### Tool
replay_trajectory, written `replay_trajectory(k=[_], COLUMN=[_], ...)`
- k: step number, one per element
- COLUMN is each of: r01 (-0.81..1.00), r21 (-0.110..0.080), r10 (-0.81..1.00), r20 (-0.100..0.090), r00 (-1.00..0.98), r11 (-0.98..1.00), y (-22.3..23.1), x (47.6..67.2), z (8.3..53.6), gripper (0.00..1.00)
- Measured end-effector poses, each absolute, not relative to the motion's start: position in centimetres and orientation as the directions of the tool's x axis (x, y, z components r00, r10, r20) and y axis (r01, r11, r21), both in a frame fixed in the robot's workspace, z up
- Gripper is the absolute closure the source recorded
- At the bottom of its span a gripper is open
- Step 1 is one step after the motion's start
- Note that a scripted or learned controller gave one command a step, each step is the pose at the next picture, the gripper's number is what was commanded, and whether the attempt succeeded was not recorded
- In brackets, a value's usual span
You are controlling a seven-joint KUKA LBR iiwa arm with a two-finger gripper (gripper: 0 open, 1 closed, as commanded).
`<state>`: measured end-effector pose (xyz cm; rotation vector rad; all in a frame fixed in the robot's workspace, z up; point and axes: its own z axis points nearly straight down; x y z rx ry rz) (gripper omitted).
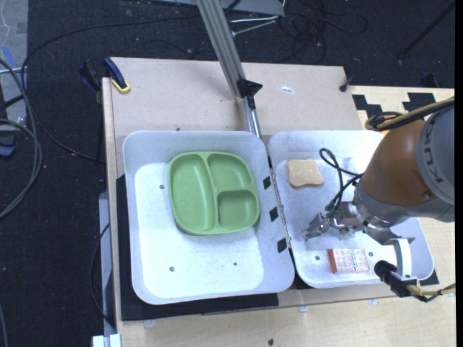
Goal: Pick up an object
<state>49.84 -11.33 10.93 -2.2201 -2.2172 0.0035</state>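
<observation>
In the right bin (311, 144) lie a tan slice of toast (304, 173) near the back left and a small red and white box (349, 260) near the front. My gripper (318, 226) hangs low over the bin floor between them, a little left of the box and in front of the toast. Nothing shows between its fingers. The orange band and grey arm (405, 172) cover the bin's right part.
The left bin (145, 215) holds a green three-compartment plate (215, 191). A slanted metal pole (226, 42) runs from the top down to the divide between the bins. Black cables loop beside the wrist.
</observation>
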Motion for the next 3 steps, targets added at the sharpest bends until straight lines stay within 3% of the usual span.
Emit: replay_trajectory(k=[1, 3], r01=[1.000, 1.000], r21=[-0.001, 0.006], r10=[1.000, 1.000], r20=[0.000, -0.002], r00=[0.002, -0.002], r11=[-0.002, 0.002], y=[-11.4, -11.3], x=[49.9, 49.0], z=[12.2, 22.9], gripper=[1.00, 1.00])
